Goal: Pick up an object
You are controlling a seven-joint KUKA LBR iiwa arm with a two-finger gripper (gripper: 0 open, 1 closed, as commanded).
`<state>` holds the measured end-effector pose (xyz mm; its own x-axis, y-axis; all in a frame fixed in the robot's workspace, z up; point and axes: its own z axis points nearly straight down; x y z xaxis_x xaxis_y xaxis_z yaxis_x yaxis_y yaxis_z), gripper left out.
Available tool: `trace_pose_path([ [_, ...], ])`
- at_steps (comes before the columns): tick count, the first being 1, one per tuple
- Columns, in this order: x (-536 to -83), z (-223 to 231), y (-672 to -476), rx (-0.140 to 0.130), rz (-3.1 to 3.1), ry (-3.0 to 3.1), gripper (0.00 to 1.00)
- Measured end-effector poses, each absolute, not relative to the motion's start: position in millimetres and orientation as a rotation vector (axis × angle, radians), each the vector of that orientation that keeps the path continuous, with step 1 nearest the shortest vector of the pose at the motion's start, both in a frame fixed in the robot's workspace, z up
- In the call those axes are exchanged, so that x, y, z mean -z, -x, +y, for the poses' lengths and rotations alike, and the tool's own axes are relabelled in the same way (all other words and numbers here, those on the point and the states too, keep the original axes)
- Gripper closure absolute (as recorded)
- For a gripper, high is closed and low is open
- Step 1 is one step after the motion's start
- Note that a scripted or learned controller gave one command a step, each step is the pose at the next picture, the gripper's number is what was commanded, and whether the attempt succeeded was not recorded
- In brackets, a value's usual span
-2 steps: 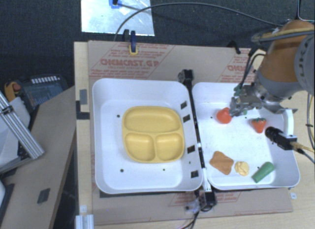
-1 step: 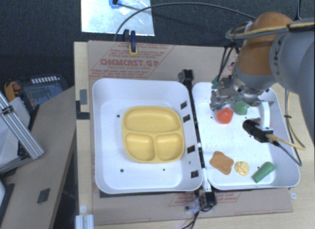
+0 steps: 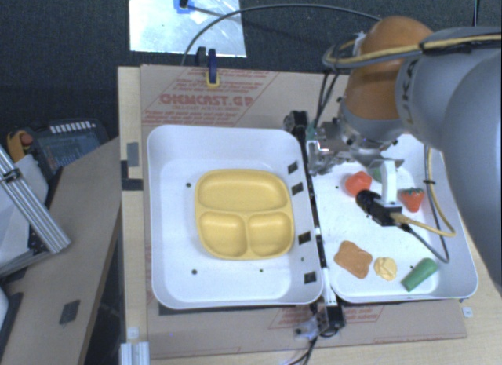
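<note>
My gripper [image 3: 317, 156] hangs low over the far left corner of the right bin [image 3: 455, 277], close to the wall between the two bins. Nothing shows between it and the bin floor. A red-orange tomato-like piece [image 3: 358, 182] lies just to its right. Further right sits a red strawberry-like piece [image 3: 411, 198]. Near the front of that bin lie a brown-orange biscuit shape [image 3: 353, 259], a small yellow round piece [image 3: 384, 268] and a green piece [image 3: 419, 274].
The left bin [image 3: 169, 198] holds a yellow divided plate [image 3: 243, 214] in its middle. My grey arm with its orange band [image 3: 388, 65] covers the far right part of the right bin. A shiny sheet [image 3: 184, 10] lies beyond the bench.
</note>
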<state>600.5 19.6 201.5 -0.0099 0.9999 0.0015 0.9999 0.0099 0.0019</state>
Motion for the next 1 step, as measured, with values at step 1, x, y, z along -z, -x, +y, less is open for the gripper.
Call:
trace_pose_path([
  [1, -217.9, 75.8, -616.8, -0.007, 2.23, -2.21, 1.0],
])
